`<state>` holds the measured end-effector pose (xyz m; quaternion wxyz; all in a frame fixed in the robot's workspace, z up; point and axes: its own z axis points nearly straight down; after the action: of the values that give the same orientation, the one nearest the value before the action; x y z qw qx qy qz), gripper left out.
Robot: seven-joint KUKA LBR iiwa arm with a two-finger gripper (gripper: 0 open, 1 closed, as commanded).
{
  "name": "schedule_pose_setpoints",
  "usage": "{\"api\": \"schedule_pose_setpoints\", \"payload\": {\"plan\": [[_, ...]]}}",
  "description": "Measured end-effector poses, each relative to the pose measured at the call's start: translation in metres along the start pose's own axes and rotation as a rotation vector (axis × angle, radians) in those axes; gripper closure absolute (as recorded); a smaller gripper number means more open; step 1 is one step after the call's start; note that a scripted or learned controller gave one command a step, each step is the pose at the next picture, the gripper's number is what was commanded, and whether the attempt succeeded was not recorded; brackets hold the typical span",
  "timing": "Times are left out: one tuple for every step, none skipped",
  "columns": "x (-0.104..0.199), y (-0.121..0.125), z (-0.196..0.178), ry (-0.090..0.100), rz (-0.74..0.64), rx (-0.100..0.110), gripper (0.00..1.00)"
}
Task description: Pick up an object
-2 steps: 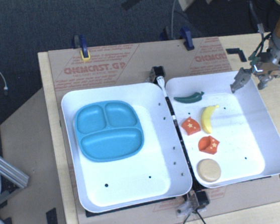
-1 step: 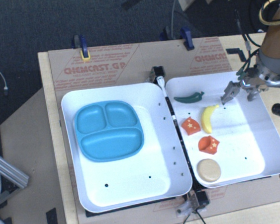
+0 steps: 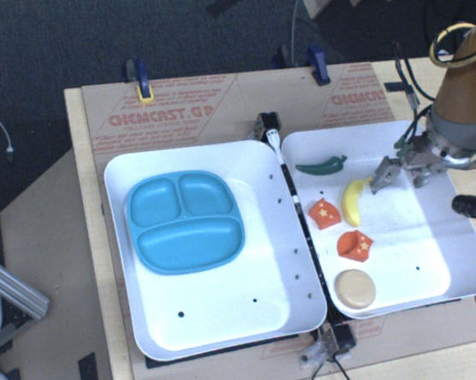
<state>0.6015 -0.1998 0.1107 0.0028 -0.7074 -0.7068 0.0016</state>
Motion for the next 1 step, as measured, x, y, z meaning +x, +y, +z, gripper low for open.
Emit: {"api": "schedule_pose_setpoints", "payload": {"plan": [[-0.0003,0.0021,-0.0145,-0.003,0.000,-0.008,1.00]]}}
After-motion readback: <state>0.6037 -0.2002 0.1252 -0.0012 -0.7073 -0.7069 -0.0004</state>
